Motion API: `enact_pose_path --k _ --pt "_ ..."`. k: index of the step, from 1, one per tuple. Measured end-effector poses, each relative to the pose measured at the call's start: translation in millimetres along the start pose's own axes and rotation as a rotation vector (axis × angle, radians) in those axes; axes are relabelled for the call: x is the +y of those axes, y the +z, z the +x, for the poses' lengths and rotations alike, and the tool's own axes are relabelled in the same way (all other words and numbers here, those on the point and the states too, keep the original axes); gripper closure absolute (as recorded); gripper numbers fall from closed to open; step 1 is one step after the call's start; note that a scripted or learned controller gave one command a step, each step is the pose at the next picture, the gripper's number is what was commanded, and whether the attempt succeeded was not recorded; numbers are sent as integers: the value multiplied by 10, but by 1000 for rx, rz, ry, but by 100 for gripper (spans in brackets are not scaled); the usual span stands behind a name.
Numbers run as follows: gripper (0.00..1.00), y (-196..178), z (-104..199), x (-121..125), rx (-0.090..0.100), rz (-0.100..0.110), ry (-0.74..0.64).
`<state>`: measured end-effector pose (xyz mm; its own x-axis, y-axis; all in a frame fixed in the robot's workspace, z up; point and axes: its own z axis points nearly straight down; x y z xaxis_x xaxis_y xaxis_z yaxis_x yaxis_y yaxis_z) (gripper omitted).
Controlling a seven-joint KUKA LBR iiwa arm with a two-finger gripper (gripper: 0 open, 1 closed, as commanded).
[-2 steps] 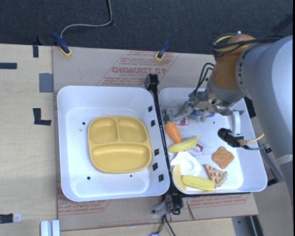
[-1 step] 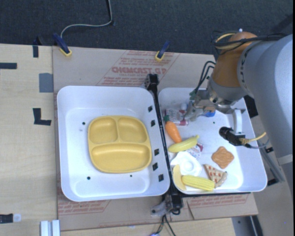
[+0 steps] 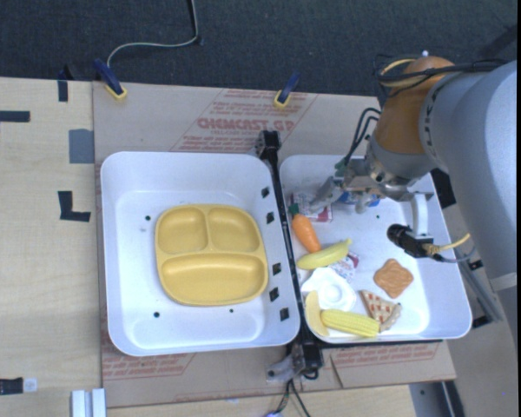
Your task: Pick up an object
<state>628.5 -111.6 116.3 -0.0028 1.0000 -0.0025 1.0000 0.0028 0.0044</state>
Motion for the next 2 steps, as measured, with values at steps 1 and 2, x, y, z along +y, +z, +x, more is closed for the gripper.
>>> enact_pose_path --k 1,2 --pt "100 -93 6 -1 1 1 -1" --pt "0 -91 4 -2 0 1 -1"
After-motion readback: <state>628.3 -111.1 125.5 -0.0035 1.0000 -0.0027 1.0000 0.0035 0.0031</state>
